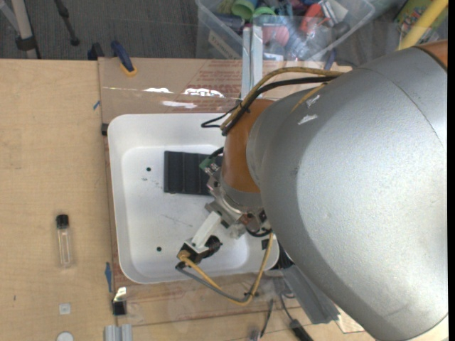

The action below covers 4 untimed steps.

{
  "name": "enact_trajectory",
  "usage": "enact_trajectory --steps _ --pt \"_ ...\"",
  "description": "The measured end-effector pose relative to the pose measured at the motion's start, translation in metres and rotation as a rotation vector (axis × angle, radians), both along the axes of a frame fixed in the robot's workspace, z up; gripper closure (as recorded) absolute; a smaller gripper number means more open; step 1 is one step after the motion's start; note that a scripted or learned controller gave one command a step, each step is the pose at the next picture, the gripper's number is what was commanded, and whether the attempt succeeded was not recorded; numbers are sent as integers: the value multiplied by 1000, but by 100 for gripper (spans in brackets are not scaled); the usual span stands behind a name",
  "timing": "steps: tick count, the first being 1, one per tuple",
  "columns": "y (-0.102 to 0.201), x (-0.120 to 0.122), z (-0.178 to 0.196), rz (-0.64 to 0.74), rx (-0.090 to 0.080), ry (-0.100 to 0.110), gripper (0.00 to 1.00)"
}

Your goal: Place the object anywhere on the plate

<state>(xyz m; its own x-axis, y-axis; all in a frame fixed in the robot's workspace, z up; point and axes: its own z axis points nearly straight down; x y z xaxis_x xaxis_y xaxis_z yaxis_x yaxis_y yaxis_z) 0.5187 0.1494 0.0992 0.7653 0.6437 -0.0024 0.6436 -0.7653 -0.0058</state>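
Note:
A black ribbed rectangular thing (183, 172) lies flat in the upper middle of the white bin (116, 190). My gripper (217, 194) hangs over the bin's right half, just right of the black thing and close to its right edge. The large grey arm with its orange band (238, 155) covers most of the gripper and everything to the right of it. Nothing can be seen held at the gripper.
A small clear vial with a black cap (64, 239) lies on the wooden bench left of the bin. A clear tub of coloured toys (284, 9) stands behind the bench. A blue clamp (126, 64) sits at the bin's far left corner.

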Motion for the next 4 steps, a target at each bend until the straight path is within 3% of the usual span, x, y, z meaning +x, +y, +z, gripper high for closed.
enact_trajectory --steps 1,2,3,4 --pt "77 -41 44 26 -2 -4 100" --pt "75 69 121 276 -3 -6 100" --pt "74 6 1 -286 -4 -3 100" --pt "75 -38 -6 -93 -1 -7 100"
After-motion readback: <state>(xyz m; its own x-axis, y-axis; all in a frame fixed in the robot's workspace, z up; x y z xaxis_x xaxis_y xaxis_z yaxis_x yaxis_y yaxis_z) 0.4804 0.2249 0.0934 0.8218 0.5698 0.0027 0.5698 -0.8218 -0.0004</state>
